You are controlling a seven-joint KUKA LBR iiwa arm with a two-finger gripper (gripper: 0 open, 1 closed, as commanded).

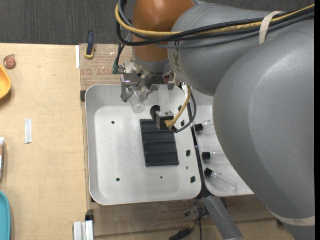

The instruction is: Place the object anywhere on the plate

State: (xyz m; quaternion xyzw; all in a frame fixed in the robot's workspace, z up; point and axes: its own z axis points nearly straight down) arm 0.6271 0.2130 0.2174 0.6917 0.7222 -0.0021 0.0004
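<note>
— looking for the thing it's meant to move? my guess is that small clear piece (138,105), right under the gripper (134,91), over the back of the left bin (107,184).

— is it gripped?

— can't tell. the wrist hides the pincer, so i can't say if it's wide, narrow or closed on anything. the clear piece touches or overlaps the metal there, no more than that.

— how would it handle?

— light, i'd judge, and hard. it looks like glossy see-through plastic, rounded, so likely slippery. i'd take it across its middle with a firm squeeze, since a smooth round body could squirt out sideways. it's too blurred to be sure of its outline.

— and the plate?

— probably the black ribbed slab (160,144) lying flat in the middle of the same bin. it's matte and rectangular, with ridges running across it. it sits near the clear piece, just towards the front. the ridges might stop a round thing from rolling.

— anything else about?

— more clear bits with dark caps (220,180) in the right bin (235,189). both bins are smooth white plastic with rounded corners, sitting on a pale wooden bench (45,134).
</note>
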